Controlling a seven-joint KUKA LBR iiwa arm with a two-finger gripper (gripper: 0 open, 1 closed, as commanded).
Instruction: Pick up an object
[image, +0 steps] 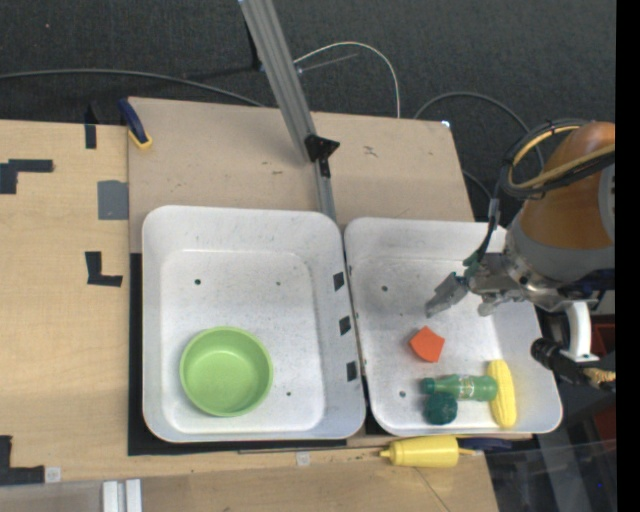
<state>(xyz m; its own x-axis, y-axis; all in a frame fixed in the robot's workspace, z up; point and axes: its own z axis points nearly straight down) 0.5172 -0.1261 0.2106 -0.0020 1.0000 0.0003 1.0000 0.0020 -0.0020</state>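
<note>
In the right bin (400, 250) lie an orange block (427, 345), a green bottle (460, 387) on its side, a dark green piece (438, 409) just below it, and a yellow object (503, 392) at the bottle's right end. My gripper (465, 302) hangs over the bin's right half, above and a little right of the orange block. Its two fingers stand spread apart with nothing between them, so it is open. The arm's orange band (570, 200) is at the right.
A green bowl (226, 371) sits in the left bin (240, 225) at its lower left. A yellow object (424, 452) lies on the bench just outside the right bin's front rim. A grey pole (285, 80) slants in above the bins.
</note>
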